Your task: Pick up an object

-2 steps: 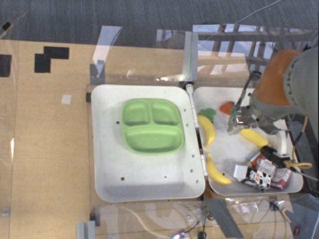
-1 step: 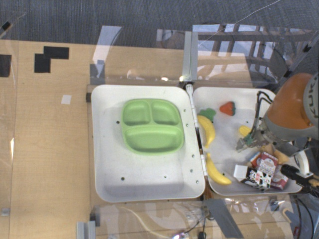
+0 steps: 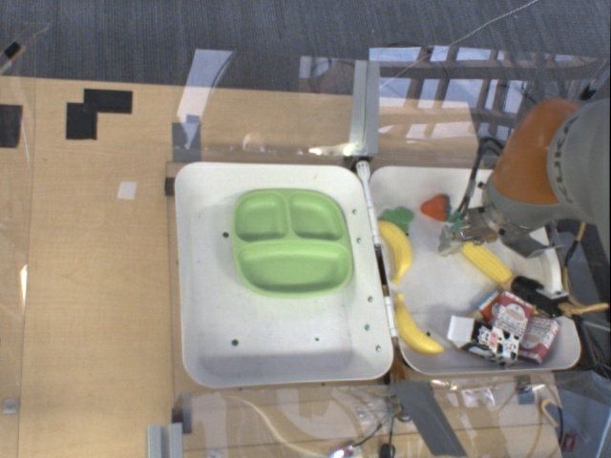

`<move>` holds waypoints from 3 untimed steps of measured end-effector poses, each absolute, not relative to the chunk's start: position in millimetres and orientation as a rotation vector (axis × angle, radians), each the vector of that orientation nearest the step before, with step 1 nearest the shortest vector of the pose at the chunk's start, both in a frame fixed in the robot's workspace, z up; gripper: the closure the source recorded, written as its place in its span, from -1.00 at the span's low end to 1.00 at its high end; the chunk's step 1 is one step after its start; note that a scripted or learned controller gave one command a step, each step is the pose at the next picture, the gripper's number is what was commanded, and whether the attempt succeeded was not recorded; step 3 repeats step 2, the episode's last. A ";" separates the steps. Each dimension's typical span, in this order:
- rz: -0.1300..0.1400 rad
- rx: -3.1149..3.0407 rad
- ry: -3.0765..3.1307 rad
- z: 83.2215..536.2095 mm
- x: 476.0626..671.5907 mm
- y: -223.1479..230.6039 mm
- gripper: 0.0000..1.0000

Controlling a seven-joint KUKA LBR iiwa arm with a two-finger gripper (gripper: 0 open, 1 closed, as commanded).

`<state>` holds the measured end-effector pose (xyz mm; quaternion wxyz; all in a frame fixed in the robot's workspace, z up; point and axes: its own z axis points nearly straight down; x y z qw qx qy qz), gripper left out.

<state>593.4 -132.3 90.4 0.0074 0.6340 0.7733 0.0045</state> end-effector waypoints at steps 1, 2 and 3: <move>0.006 1.676 2.639 90.2 573.6 -195.5 1.00; 0.007 1.749 2.599 149.3 630.7 -162.9 1.00; 0.007 1.749 2.599 149.3 630.7 -162.9 1.00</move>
